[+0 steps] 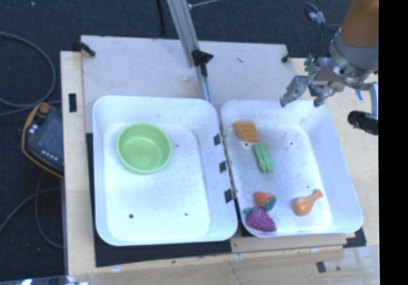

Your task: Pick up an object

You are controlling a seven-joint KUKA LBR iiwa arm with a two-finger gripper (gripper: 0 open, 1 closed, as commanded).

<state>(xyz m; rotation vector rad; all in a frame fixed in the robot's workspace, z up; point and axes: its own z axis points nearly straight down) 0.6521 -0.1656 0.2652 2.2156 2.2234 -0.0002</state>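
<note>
The right bin (pixel 319 127) holds several toy foods: an orange bread piece (pixel 246 131), a green vegetable (pixel 262 158), a red strawberry (pixel 264 200), a purple grape bunch (pixel 261 219) and an orange drumstick (pixel 307 203). My gripper (pixel 305 95) hangs over the bin's far right corner, above and to the right of the bread. Its fingers (pixel 291 93) stand open with nothing between them.
The left bin (pixel 191 213) holds a green bowl (pixel 144 148). A metal pole (pixel 182 13) slants up from between the bins at the back. A pendant (pixel 43 137) lies off the bench at the left, with cables on the dark floor.
</note>
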